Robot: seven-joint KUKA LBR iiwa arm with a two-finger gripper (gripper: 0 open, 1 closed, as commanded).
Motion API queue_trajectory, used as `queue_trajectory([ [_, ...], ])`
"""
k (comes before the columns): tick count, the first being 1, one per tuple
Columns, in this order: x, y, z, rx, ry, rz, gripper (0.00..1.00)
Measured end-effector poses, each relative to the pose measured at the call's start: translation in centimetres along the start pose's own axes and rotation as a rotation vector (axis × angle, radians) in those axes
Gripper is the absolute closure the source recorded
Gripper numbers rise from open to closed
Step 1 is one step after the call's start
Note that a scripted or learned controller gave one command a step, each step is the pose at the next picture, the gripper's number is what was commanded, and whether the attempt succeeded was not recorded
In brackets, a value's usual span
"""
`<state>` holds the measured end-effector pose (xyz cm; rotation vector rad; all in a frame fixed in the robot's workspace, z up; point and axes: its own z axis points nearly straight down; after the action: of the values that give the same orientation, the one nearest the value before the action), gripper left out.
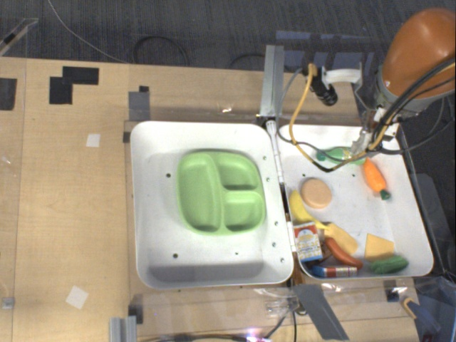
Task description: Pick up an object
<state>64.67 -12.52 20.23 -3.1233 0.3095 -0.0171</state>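
The objects to be picked are seen in the right bin (pixel 420 223), mostly along its near edge: a yellow wedge (pixel 378 246), a green piece (pixel 387 264), a red piece (pixel 340 253), a small printed box (pixel 307 241) and a banana (pixel 298 206) close to the left wall. A round tan piece (pixel 316 192) is placed near the middle, and a carrot (pixel 375 177) is seen toward the far right corner. The gripper (pixel 362 142) is held over the far edge of this bin; whether the jaws are spread or pressed together cannot be told. A green divided plate (pixel 219 192) is laid in the left bin (pixel 153 212) on the worktop (pixel 64 212).
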Motion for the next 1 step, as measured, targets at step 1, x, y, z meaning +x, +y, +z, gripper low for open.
queue_trajectory([
  [1, -11.55, 0.33, -6.03, -0.004, -0.002, 0.003, 1.0],
])
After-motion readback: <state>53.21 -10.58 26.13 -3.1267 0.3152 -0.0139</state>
